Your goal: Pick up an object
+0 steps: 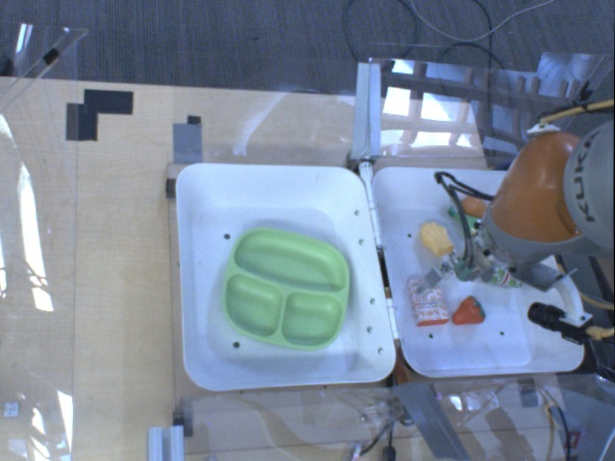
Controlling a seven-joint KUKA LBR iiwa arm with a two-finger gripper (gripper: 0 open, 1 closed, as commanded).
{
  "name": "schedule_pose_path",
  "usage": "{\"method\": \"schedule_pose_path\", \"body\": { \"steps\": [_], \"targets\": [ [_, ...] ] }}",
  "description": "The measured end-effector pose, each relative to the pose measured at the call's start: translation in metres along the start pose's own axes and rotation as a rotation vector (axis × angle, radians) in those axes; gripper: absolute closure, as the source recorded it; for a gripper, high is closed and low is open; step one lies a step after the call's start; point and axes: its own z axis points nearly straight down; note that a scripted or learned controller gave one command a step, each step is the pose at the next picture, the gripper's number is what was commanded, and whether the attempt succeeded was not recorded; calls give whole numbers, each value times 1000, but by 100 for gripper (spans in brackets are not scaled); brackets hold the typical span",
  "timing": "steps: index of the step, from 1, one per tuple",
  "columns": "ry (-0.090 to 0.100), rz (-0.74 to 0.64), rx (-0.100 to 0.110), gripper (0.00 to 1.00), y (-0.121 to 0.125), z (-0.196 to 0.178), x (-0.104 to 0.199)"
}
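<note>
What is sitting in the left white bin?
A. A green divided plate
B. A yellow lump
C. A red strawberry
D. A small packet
A: the green plate with three compartments lies in the left bin, while the red, yellow and packet items sit in the right bin near the arm.

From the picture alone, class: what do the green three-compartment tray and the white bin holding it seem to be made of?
The green three-compartment tray looks like moulded plastic with a smooth, slightly glossy finish: an even colour, rounded dividers, soft highlights. The left white bin that holds it also looks like plastic, thin and formed, given its rounded corners and shallow sloped walls, though painted metal cannot be ruled out.
</note>
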Motion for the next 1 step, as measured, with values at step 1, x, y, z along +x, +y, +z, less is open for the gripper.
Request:
{"method": "schedule_pose_path", "body": {
  "steps": [1],
  "targets": [
    [-4,-132,-5,0,-30,-1,39]
  ]
}}
